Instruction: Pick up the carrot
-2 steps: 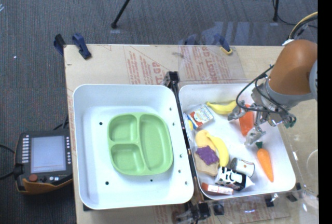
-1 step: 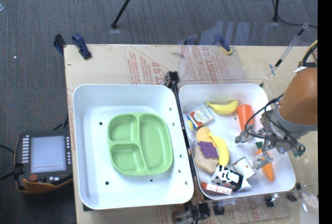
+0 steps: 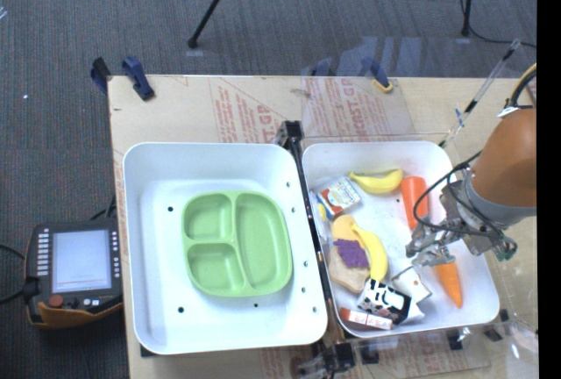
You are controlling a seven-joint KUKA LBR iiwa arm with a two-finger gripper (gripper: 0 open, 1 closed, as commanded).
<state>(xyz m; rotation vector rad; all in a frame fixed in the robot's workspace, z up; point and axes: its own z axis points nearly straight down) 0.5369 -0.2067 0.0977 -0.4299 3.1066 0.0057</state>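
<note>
While my claw [image 3: 431, 247] hangs at the right bin's [image 3: 462, 156] four o'clock, jaw state unclear, over the carrot [image 3: 421, 215], a descent may strike the wrapper [image 3: 412, 283] or banana [image 3: 368, 247].

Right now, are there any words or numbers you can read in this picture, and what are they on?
Cardboard sheet under the bins: red printed lettering, seen upside down and too blurred to read.
Small red and white packet in the right bin: print too small to read.
Black and white box in the right bin: markings too blurred to read.
Handheld screen left of the bench: no readable text.
</note>
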